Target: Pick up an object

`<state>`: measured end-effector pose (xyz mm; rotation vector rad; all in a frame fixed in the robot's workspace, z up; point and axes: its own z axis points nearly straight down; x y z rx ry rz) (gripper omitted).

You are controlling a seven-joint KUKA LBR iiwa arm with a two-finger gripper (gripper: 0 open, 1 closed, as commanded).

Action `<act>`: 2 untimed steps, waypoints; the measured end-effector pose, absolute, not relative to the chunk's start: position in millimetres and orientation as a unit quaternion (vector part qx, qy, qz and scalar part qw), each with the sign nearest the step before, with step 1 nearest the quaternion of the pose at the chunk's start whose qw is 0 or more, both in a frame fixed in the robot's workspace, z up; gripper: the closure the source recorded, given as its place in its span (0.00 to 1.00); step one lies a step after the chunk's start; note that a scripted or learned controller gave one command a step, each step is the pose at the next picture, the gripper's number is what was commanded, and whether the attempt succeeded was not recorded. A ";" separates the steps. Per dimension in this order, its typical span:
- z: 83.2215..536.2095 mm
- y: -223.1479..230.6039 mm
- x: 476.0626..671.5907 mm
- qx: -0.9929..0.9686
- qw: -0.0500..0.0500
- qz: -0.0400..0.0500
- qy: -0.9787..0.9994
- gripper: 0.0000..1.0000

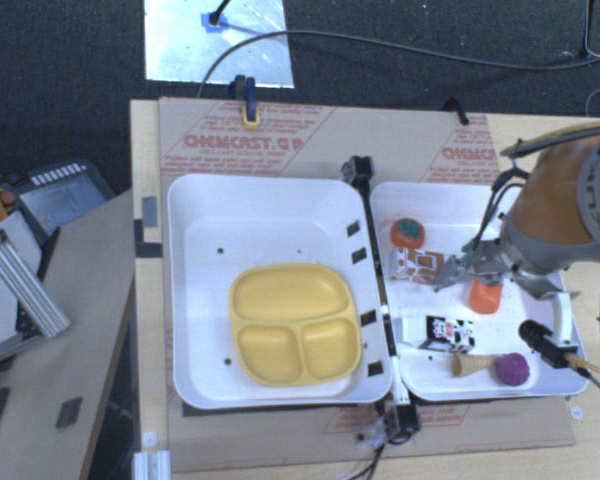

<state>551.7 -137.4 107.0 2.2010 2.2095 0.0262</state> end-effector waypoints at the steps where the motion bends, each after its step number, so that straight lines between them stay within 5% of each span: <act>1: 117.5 -138.9 554.3 0.706 0.018 0.010 0.708 1.00; 2: 179.5 -144.6 555.1 0.706 0.002 0.001 0.708 1.00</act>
